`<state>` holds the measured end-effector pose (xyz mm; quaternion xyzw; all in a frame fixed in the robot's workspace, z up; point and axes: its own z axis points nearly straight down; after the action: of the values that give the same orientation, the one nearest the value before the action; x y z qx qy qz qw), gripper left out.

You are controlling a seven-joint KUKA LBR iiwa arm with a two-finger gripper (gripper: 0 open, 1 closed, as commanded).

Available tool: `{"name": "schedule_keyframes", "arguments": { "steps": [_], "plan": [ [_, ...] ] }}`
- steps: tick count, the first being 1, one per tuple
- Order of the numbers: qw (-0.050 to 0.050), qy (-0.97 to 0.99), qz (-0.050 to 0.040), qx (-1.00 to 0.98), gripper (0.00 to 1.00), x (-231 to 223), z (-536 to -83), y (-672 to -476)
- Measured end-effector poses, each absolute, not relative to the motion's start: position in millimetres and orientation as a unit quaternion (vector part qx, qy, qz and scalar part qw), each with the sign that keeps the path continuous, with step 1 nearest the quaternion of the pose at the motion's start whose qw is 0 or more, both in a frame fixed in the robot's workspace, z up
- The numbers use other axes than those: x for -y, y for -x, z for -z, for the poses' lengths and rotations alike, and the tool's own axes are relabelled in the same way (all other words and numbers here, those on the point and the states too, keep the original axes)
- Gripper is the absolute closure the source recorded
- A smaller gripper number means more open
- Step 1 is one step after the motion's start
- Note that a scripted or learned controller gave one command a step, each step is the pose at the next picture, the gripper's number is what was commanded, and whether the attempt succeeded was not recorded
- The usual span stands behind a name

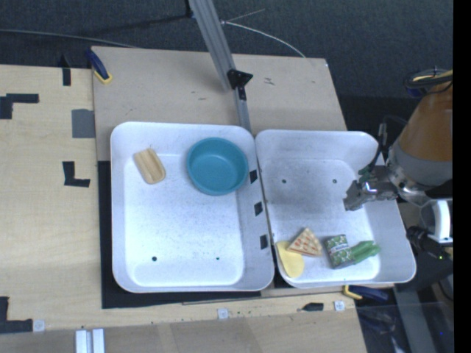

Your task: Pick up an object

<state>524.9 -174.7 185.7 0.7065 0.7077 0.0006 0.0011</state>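
Note:
In the right bin (309,160) three small things lie near the front wall: a yellow piece (290,260), a tan wedge with red dots (305,242) and a green packet-like object (347,251). The left bin (176,263) holds a blue bowl (216,165) and a tan bread-like block (150,166). My gripper (356,197) hangs over the right side of the right bin, above and just behind the green object, with nothing seen in it. Its tip is small and dark from this angle.
A grey slanted pole (213,39) runs from the top of the view down to the gap between the bins. Black clips (259,208) sit on the shared bin wall. The arm's orange band (434,123) is at the right edge.

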Motion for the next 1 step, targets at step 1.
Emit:
{"name": "schedule_keyframes", "arguments": {
  "steps": [1],
  "plan": [
    [0.003, -0.706, -0.0013, -0.708, 1.0, 169.8, -246.4, -531.6]
  ]
}}
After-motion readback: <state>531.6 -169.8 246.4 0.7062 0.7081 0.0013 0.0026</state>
